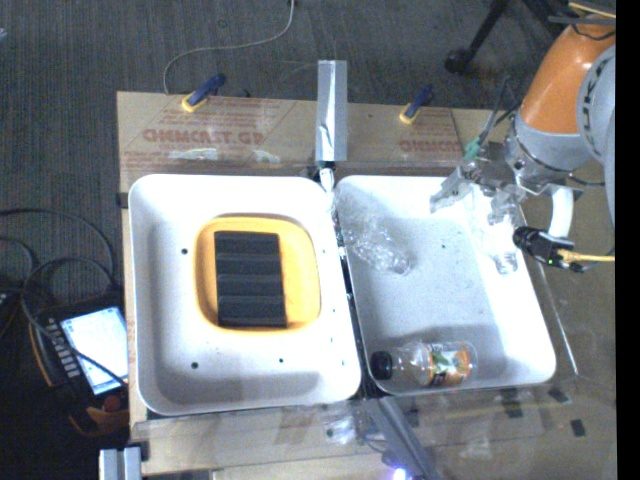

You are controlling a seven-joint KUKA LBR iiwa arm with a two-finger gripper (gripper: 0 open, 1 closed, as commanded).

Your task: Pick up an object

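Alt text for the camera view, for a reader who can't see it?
A grey-and-orange robot arm's gripper hovers over the right white bin, which holds a clear plastic bottle and crumpled clear wrap; the left white bin holds a yellow tray with black insert.

A dark grey carpeted floor (120, 28) surrounds a light brown plywood bench top (235, 133) printed with faded red lettering. Two blue-and-yellow clamps, one at eleven o'clock (203, 91) and one at one o'clock (417, 102), grip its far edge, and an upright silver metal post (331, 108) stands between them. A thin pale cable (240, 38) loops across the floor at twelve o'clock. Black stand legs (500, 13) spread at one o'clock. At eight o'clock, a lit handheld screen (92, 346) lies among black cables.
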